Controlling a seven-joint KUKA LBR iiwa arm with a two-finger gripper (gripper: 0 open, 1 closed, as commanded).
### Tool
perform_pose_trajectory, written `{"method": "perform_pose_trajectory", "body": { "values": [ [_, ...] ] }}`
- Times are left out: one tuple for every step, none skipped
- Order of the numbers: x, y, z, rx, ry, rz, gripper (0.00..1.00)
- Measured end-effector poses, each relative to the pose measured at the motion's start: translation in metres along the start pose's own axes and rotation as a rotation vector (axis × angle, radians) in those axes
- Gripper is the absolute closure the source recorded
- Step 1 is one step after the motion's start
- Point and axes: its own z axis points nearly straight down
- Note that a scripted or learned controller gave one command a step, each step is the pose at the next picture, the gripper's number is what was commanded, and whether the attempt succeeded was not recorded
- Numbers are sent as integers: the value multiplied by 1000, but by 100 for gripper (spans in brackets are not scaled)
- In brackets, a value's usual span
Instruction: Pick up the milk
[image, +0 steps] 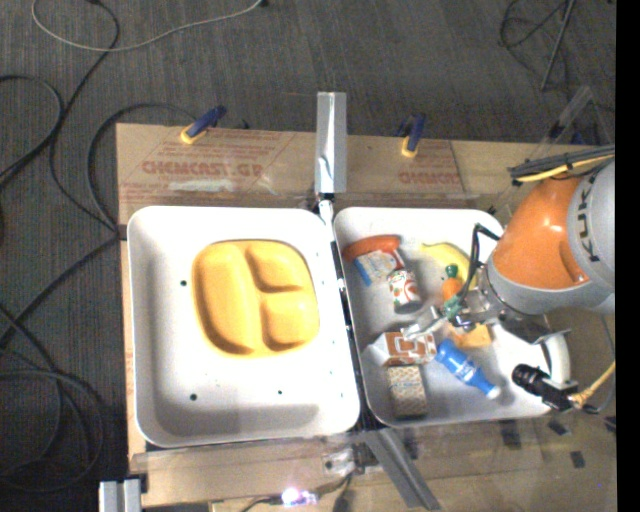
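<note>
- White-and-orange small milk carton (410, 347) lies at lower centre-right of frame, on the floor of the right white shallow bin (520, 402); not lifted, pick not done.
- Grey two-finger gripper (447, 312) hangs just above-right of the carton; how far open it is I cannot tell, and nothing visibly held.
- Right bin also holds a blue plastic bottle (464, 367), brown block (405, 389), small red-white can (403, 287).
- Left white bin (160, 400) holds a yellow divided plastic tray (256, 296).

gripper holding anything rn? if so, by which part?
Cannot tell. The gripper sits low in the right bin, close by the milk, but the wrist hides whether anything sits between its tips.
</note>
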Motion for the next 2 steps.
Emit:
{"method": "perform_pose_trajectory", "body": {
  "values": [
    [28,-9,9,-45,-32,30,0],
    [33,50,26,21,4,190,0]
  ]
}}
